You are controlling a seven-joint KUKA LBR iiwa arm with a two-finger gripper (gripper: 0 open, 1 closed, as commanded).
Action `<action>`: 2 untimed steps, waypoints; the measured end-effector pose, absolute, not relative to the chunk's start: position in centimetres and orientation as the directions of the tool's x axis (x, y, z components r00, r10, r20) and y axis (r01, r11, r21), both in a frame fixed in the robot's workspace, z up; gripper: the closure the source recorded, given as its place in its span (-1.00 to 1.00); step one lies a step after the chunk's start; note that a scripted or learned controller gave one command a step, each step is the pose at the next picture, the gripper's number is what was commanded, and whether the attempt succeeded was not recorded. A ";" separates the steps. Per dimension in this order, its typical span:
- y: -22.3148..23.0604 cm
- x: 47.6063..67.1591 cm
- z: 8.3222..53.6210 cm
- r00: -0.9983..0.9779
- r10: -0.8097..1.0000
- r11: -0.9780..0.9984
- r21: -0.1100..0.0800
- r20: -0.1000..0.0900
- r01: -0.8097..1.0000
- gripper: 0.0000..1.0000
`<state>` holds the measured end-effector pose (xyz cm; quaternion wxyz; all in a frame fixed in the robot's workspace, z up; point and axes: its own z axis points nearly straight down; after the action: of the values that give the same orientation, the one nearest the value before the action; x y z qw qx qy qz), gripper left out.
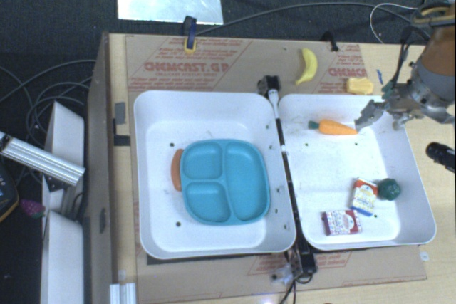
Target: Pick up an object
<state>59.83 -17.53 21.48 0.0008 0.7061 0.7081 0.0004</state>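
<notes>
Nearest in the right bin [417, 181] lie one red-and-white packet [341, 223], one small carton [364, 196] and one dark green ball [389, 189], clustered by the front right corner. The middle of that bin's floor is bare. Farther back, one carrot [336, 127] lies near the rear wall, apart from the others. The hand [372, 114] hangs just right of the carrot's tip; whether it is spread or pressed together cannot be told. The left bin [149, 153] holds one blue divided plate [224, 179]. Beyond, on the counter [214, 60], rest one banana [308, 65] and one yellow block [360, 86].
</notes>
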 end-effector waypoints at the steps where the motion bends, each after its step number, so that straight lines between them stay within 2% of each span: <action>1: -20.3 56.7 9.5 -0.001 1.000 0.001 -0.002 0.000 1.000 -1.00; 2: -20.7 55.9 14.8 -0.001 1.000 0.001 0.004 -0.002 1.000 -1.00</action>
<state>55.92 -20.70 14.82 0.0019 0.7069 0.7074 0.0007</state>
